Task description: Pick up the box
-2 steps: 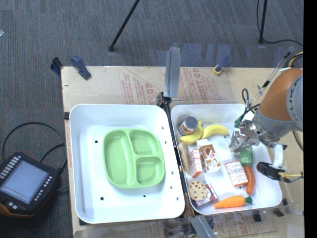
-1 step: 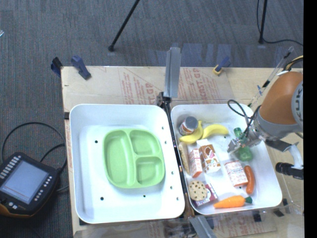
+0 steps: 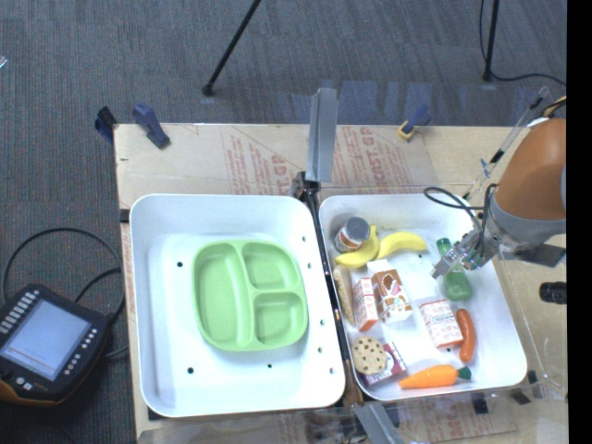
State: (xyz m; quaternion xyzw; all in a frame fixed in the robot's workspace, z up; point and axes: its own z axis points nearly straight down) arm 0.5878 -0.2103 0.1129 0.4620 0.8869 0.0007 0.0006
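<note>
Camera view, right-hand bin (image 3: 511, 340): the box (image 3: 392, 290), a small printed carton, lies near the bin's middle, touching a second carton (image 3: 365, 302) on its left, just below a banana (image 3: 393, 246). It looks light, stiff and crushable; gripping across its short sides seems best. The gripper (image 3: 453, 265) hovers right of it, above a green object (image 3: 457, 286), apparently holding nothing; its opening cannot be told.

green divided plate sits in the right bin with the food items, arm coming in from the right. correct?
Not quite. The camera view shows the green divided plate alone in the left bin; the food items, like the banana and carrot, are in the right bin. The arm does come from the right.
</note>
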